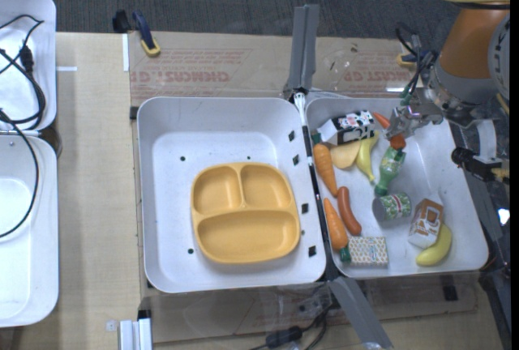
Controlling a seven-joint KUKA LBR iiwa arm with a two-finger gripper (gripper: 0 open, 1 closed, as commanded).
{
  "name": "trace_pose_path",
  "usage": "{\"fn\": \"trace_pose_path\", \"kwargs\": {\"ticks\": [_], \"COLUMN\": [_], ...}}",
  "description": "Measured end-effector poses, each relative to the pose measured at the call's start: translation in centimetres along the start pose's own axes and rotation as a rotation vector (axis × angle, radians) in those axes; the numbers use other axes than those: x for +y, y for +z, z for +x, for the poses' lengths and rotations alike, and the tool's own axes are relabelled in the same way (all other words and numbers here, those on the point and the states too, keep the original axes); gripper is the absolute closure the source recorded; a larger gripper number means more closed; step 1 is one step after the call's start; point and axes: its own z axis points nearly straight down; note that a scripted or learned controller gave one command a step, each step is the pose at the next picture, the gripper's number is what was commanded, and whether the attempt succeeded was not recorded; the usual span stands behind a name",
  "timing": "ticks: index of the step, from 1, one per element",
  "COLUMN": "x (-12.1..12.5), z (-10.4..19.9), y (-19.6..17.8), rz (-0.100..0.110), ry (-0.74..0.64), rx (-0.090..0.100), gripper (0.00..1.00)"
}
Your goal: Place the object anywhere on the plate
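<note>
One cardboard sheet (243, 69) w/ mirrored red print, illegible; plate (245, 212) unmarked.

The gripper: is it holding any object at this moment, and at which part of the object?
It cannot be told. The gripper sits low over the right bin, near the green bottle, but nothing is visibly between its fingers.

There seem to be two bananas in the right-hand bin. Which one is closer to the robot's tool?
The upper banana, lying beside the green bottle, is closer to the tool. The other banana lies in the bin's near right corner, by the small carton.
</note>
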Motion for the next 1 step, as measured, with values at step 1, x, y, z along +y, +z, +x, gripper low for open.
{"fn": "trace_pose_path", "kwargs": {"ticks": [1], "x": [-1.08], "z": [8.75], "y": [-7.73], "rz": [0.0], "ry": [-0.272], "rx": [0.0], "gripper": [1.0]}}
